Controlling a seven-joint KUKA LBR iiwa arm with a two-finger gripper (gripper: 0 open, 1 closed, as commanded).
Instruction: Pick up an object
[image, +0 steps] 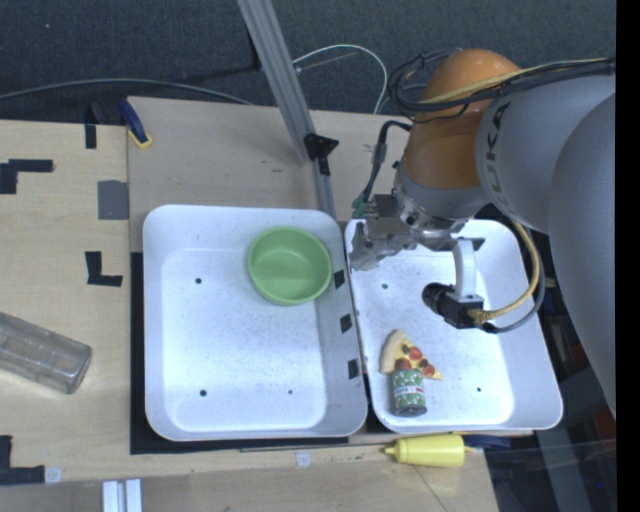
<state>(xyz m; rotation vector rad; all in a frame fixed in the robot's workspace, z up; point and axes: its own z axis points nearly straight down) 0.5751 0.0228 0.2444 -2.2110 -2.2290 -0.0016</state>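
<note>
Pizza slice toy (408, 353) is sitting in the right bin (500, 400), toward the front, and its lower end is touching a small dark can or jar (408, 390) lying right below it; the label's too blurry for me to read. Left bin (200, 400) has a green bowl (289, 265) sitting upright near its back right corner, close to the wall between the two bins. My gripper (368, 245) is down at the back left corner of the right bin, right by that divider, well apart from the pizza and the can. Honestly can't tell how my fingers are set, since my wrist and the orange band (455, 120) cover most of it from this angle. Outside the bins, a yellow bottle (432, 450) lies on the bench just in front of the right bin, and a clear plastic container (40, 352) lies off to the left, partly cut off by the edge.
</note>
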